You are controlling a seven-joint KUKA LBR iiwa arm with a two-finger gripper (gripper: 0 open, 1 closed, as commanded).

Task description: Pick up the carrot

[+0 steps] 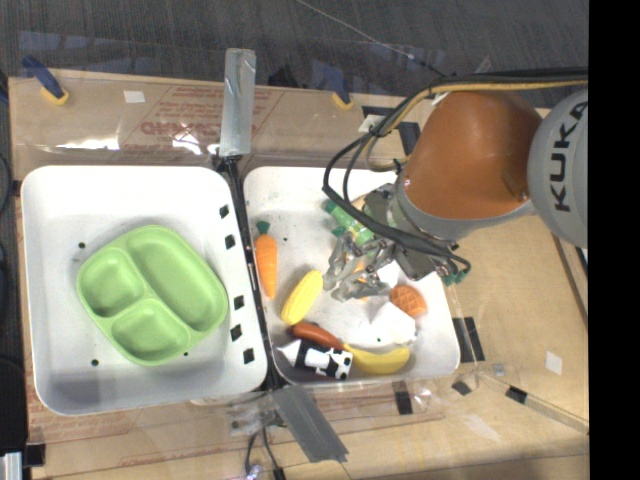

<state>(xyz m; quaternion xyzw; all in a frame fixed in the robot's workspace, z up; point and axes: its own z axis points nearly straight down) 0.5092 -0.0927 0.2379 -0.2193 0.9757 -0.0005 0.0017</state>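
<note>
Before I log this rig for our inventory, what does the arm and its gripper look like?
The arm is grey with black KUKA lettering on its side. A broad, glossy orange band wraps it above the wrist. Black cables loop out from the wrist, and a yellowish one runs along the top. The gripper is bare silvery metal with thin wiring around it.

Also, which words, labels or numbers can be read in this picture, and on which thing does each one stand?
"KUKA": black letters on the grey arm, running vertically at the right.
Reddish print on the clear plastic sheet behind the bins: several lines, too blurred to read.
I see no text on the bins, the green tray or the toy food.
</note>
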